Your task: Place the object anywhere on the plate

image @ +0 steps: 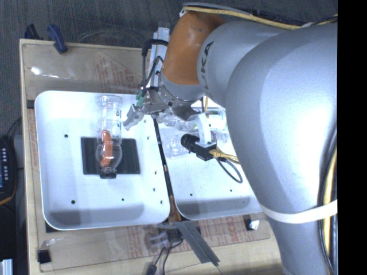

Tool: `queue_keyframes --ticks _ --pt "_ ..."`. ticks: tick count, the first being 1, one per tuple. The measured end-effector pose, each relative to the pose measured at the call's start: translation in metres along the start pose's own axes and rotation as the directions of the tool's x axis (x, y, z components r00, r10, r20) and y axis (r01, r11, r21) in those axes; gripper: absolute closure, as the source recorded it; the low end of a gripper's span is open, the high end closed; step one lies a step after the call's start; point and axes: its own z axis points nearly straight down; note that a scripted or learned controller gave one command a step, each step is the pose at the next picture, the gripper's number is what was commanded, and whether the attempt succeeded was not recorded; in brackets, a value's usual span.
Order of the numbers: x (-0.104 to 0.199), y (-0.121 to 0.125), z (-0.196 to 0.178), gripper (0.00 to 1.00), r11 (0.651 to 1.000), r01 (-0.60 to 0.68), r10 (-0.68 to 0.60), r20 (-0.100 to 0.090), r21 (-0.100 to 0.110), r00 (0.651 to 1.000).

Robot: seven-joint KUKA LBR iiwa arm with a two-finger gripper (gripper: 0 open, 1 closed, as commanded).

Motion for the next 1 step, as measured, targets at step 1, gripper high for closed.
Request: queue_keyframes --ticks 1 --pt "-0.059 0.0291 0.0024 0.0 0.993 0.12 -0.12 0.002 -0.003 0.993"
